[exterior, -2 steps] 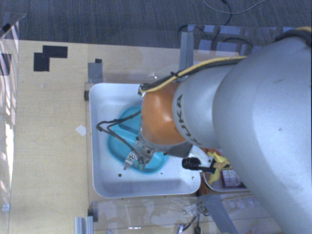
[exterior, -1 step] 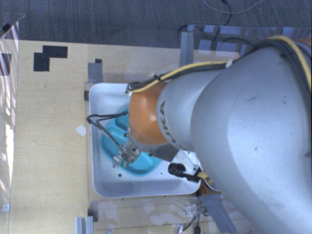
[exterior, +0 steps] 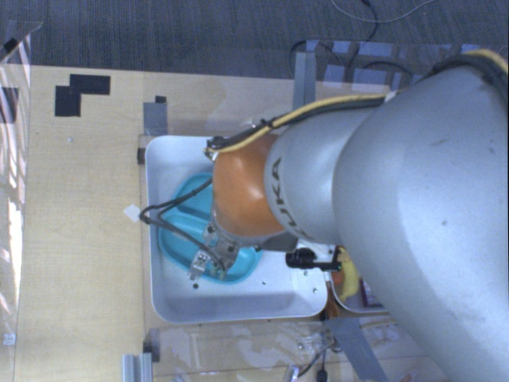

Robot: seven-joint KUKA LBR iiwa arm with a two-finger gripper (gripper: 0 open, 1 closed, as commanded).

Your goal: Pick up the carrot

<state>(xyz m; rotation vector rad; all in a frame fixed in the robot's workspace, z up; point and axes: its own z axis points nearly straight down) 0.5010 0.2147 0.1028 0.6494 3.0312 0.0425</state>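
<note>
Turquoise plastic, a shallow dish (exterior: 181, 213), is seen beneath the lowered jaws (exterior: 208, 266) in the left white bin (exterior: 238, 305). The jaws' state cannot be told. The carrot cannot be located; a search seems in hand, and locating it would be required next.

- Broad grey arm (exterior: 413, 189), smooth and rounded, with dark letters on its side.
- Orange band (exterior: 242, 193) above the wrist.
- Yellow and black cables (exterior: 318, 110) along it.
- Small metallic gripper (exterior: 208, 263), detail possibly blurred.
</note>
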